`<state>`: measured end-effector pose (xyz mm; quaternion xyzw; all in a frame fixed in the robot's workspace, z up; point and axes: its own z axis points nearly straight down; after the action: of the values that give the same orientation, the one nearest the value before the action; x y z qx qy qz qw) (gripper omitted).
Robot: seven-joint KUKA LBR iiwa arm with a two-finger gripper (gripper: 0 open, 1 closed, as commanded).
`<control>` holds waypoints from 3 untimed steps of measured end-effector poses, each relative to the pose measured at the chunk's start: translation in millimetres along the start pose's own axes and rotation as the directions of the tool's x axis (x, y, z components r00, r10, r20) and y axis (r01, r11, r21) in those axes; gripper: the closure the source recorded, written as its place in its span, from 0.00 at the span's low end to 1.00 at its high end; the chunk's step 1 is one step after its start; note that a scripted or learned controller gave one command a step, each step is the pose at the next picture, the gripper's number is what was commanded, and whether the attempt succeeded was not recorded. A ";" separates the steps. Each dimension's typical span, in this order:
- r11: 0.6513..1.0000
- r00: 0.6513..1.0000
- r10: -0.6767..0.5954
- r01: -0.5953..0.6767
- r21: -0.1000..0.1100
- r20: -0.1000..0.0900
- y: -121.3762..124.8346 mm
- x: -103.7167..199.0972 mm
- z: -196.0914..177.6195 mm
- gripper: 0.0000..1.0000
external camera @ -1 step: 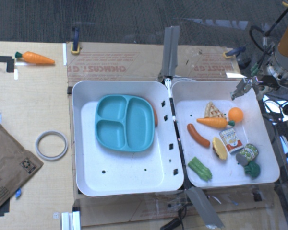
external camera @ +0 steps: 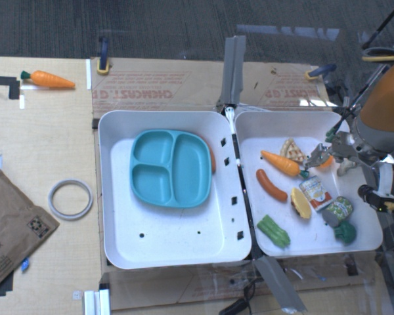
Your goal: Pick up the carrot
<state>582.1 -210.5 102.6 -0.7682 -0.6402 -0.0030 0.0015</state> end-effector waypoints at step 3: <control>0.966 0.966 0.259 -0.259 0.002 0.009 -3.7 194.1 -87.5 0.00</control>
<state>613.2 -19.4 191.3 -0.8452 -0.5345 0.0013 0.0002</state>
